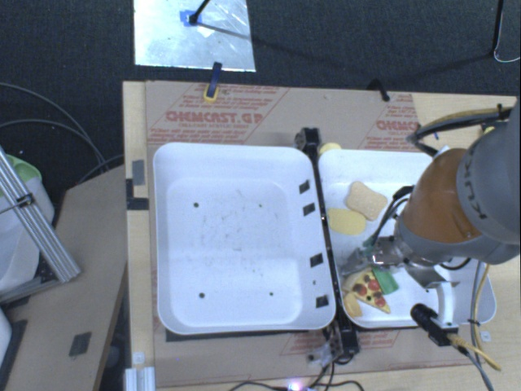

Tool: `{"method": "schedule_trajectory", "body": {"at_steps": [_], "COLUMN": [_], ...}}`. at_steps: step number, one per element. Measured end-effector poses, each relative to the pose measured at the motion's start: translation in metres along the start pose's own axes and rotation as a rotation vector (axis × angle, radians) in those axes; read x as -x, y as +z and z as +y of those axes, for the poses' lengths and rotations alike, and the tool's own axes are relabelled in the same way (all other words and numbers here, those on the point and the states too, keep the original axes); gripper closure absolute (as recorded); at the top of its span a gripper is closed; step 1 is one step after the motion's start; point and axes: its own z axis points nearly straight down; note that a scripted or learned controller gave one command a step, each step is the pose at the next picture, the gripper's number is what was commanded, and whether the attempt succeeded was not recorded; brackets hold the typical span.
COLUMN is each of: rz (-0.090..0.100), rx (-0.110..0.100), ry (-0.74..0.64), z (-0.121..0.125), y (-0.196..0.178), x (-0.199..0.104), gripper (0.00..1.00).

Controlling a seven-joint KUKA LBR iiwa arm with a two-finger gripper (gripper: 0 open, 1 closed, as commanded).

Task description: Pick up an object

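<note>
Camera view, looking down at a slant on both bins. Arm [456,206] comes in from the right, orange band sitting over the right bin [383,163]. Wrist is low over that bin's near-left part, so the program looks to be aiming at the cluster there.

Gripper [376,257] is at the metal bits under the wrist, right above the pizza slice toy [368,289] and a green object [386,283] touching it. Can't tell if the claw is wide, narrow or clamped on anything; the wrist body and cables hide the fingers from this angle. Nothing visibly held.

Other candidates in the right bin: tan bread-like piece [365,199] with a pale yellow flat piece [346,221] just beside it, both up-left of the gripper near the divider. A small yellow thing [330,148] sits at the bin's far-left corner, on or by the rim, hard to say which.

Left bin [236,239] has nothing to grab, just its white floor.

My read: pick not done yet, this is approach or a grasp attempt on the pizza slice/green pair. Risk is those two touching each other and sitting close to the bin wall, so fingers may catch both or skid off the flat slice.
</note>
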Motion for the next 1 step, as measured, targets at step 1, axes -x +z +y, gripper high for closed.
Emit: {"method": "schedule_trajectory", "body": {"at_steps": [1], "rz": [-0.002], "rx": [0.008], "ry": [-0.001], "z": [0.0042], "y": [-0.0113], "x": [0.0019], "gripper": [1.00]}}
